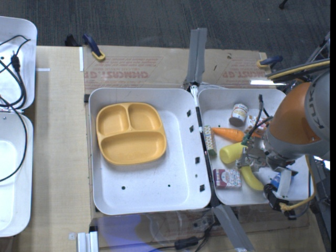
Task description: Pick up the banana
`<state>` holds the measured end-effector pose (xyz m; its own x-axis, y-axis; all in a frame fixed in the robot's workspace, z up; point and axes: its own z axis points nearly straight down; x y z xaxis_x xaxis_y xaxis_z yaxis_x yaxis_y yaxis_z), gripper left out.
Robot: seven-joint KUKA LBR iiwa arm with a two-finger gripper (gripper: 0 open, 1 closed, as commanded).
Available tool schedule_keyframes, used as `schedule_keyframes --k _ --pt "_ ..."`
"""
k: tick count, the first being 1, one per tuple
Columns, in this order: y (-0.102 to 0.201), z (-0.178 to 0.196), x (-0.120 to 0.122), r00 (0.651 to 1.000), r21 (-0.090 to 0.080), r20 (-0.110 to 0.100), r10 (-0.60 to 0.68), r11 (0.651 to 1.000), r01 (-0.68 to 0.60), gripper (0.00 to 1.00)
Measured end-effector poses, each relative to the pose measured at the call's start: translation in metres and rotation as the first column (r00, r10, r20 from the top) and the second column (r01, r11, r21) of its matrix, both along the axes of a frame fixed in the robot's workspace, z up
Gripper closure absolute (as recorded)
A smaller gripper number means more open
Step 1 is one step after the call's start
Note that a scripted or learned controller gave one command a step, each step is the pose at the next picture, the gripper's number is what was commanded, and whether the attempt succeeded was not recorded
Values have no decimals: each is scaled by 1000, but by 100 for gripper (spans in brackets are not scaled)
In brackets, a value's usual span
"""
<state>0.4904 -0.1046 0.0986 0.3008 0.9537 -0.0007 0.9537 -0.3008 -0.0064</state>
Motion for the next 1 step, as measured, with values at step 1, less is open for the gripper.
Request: schedule_keyframes --k 1 --pt "85 121 13 1000 -2 4 -19 1000 19 100"
